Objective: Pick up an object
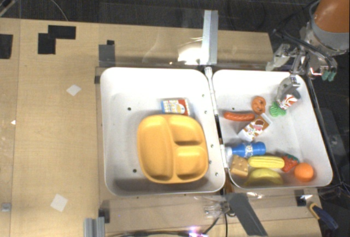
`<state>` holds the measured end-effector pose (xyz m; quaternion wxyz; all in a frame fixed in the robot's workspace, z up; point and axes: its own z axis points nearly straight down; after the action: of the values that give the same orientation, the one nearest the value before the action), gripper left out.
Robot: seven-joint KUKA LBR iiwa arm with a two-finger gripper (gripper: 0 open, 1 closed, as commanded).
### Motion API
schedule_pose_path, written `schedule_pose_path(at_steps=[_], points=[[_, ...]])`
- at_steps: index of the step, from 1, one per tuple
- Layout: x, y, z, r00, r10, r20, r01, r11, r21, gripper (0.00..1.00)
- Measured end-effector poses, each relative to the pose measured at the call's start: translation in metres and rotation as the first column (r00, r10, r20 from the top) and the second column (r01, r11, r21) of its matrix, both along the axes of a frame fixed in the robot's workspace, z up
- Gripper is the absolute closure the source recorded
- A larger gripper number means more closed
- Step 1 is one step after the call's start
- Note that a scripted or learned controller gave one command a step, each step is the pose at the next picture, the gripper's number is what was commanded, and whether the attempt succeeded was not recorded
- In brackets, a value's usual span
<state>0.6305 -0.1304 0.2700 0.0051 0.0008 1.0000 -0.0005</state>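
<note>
My gripper (289, 87) hangs over the far right corner of the right bin (313, 121), under the orange-banded wrist. Directly below its tip is a small red and white item (289, 102) touching a green piece (277, 111); whether the gripper touches the item I cannot tell. Close by in the same bin lie an orange round toy (258, 103), a sausage (239, 116) and a small carton (255, 128). Along the near wall sit a blue bottle (247, 149), a bread cube (239, 165), a corn cob (266, 162), a banana (262, 175) and an orange (304, 172).
The left bin (117, 121) holds a yellow divided plate (172, 148) and a small printed box (174, 105) behind it. A metal post (210, 33) stands behind the ridge between the bins. Cables and brackets crowd the bench at the far right.
</note>
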Motion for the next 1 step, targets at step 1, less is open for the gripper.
schedule_pose_path(at_steps=[1], points=[[-0.0188,-0.0208,-0.1154,0.998,-0.069,-0.01,0.069,0.998,0.002,0.0]])
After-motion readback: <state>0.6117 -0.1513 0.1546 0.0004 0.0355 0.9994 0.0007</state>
